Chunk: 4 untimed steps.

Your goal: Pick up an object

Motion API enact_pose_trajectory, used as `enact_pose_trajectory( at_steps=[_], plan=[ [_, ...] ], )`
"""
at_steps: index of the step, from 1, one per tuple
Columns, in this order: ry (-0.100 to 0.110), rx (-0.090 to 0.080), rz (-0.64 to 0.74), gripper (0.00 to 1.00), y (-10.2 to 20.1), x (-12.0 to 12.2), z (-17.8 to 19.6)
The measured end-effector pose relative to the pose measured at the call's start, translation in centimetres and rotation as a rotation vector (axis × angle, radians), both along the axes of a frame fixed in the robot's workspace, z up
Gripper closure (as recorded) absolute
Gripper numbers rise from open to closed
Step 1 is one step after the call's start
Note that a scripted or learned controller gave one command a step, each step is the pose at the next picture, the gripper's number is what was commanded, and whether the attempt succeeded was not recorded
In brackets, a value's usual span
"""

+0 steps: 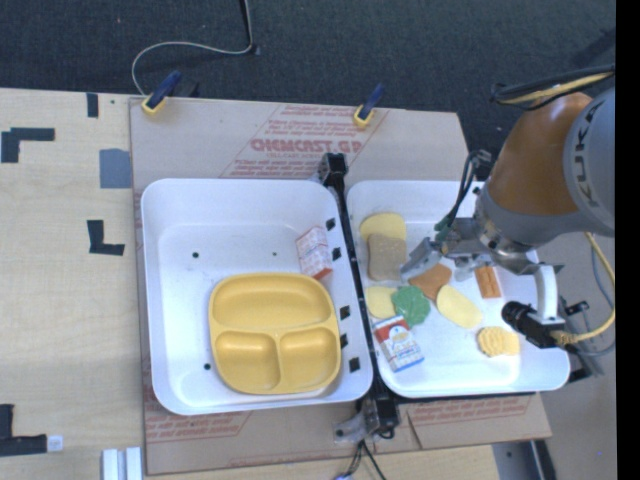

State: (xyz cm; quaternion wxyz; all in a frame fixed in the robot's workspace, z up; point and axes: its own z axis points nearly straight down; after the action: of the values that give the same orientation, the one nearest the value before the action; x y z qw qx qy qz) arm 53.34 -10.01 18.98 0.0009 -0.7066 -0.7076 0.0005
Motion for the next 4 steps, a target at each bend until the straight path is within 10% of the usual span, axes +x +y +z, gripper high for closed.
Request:
enact_pose_trajectory(
  at_steps=[1,2,3,4],
  plan=[
    [-0.008,-0.001,-0.004,0.0,-5.6,5.7,-10.7],
    [-0.014,0.002,0.001,1.0,-5.2,5.9,-8.9],
    [-0.011,0.002,0.0,0.0,-5.2,5.8,-9.0],
    [-0.012,-0.003,0.002,0.0,-4.4,11.8,-10.1]
  ],
)
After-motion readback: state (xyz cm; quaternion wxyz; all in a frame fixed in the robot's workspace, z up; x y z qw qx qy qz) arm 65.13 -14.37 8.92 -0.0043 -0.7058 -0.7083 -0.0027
